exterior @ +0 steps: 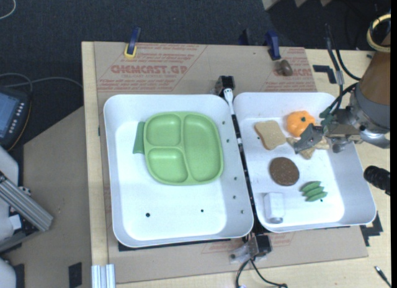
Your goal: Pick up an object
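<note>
Camera view from above: an orange toy fruit (300,122) sits near the far wall of the right bin (353,209), just beside the fingers (308,141) of the grey arm (375,103) that reaches in from the right. Whether those fingers are apart or closed cannot be told from this angle, and nothing is seen held between them. The fruit looks light, hard and smooth, likely to roll or slip, so a grip across its widest part would seem safest. Close to its left lies a tan slice of toy bread (270,134), flat and stiff, best taken by its edges. Nearer the camera rest a brown round disc (284,171), thin and low against the floor, a small green pod (313,190), narrow and probably easy to pinch across its width, and a pale little cup (273,207) lying on its side. In the left bin (124,156) a green divided plate (183,147) lies alone. Both bins stand on a brown board on the worktop (186,63).
</note>
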Controlling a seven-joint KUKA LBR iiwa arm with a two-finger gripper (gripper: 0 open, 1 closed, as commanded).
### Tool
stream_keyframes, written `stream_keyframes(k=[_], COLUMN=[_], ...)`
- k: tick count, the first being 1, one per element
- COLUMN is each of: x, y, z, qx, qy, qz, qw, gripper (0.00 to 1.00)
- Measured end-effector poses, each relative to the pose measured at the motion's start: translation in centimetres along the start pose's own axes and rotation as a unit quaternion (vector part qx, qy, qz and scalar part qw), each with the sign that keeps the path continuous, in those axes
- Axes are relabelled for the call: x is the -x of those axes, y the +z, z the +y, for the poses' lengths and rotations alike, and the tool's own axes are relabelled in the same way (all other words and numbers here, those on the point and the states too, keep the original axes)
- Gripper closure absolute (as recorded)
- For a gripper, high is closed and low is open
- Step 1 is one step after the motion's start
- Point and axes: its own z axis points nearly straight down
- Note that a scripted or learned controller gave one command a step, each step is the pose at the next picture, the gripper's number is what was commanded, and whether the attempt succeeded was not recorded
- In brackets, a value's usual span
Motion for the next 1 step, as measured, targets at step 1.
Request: stream_keyframes(k=[1], x=[0.00], y=[-0.42], z=[0.18], qx=[0.005], qy=[-0.001], qz=[-0.001], qw=[1.0000], gripper=[0.00])
